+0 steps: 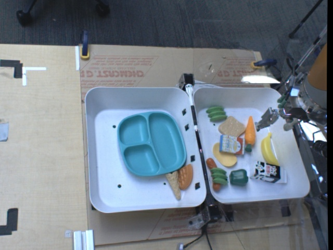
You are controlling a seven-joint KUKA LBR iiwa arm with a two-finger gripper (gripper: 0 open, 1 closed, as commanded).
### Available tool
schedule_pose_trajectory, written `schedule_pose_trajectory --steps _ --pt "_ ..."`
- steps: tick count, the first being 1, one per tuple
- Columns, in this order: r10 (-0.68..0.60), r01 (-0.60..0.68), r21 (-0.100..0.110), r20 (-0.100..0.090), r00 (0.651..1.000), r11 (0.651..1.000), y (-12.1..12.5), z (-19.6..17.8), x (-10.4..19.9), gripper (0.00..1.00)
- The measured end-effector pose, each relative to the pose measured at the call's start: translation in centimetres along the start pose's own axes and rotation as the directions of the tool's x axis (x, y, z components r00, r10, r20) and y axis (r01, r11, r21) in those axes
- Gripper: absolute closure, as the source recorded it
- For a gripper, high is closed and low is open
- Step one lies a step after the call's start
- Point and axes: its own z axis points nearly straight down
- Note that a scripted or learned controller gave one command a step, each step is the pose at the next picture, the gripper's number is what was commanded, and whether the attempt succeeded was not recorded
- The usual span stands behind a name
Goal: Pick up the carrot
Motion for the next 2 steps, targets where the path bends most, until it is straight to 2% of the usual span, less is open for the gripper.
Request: schedule_pose_trajectory --steps 1,2 --pt "-0.017 0.017 -0.005 0.002 1.000 1.000 5.8 12.2 -2.3 0.00" --pt "-0.018 0.018 -0.007 0.002 1.000 1.000 5.9 11.2 -2.3 1.00"
